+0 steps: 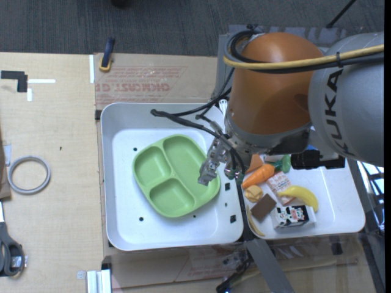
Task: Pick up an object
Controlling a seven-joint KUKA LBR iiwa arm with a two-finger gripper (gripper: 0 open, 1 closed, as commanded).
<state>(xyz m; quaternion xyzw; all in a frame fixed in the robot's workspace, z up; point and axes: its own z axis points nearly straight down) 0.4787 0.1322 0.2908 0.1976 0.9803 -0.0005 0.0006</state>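
A light green divided plate [171, 176] lies in the left white bin [116, 182]. My gripper [211, 166] hangs over the plate's right rim, below the big orange and grey wrist. I see nothing between its fingers. In the right bin [342, 221] lie an orange carrot [259, 174], a yellow banana [299, 194], a brown block [264, 207], a small black-and-white carton [292, 217] and a pink-white packet [278, 182]. The arm hides the back part of the right bin.
Black cables [183, 118] run from the wrist over the left bin's back edge. A roll of tape [27, 174] and scissors [9, 255] lie on the bench at left. A blue-yellow tool [108, 54] sits beyond the bins.
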